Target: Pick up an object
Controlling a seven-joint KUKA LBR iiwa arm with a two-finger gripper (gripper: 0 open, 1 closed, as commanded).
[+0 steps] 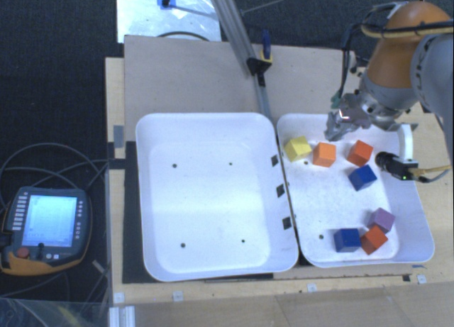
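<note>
Camera view: gripper [339, 128] hovers above right bin [418, 247], just beside orange cube [324, 154]; grip state cannot be told. Approach step; next requires descent centred over one cube.

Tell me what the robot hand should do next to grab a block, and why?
Probably go straight down a little. The gripper hangs over the right bin, just above the orange block beside the yellow block, and nothing is between its fingers yet.
</note>
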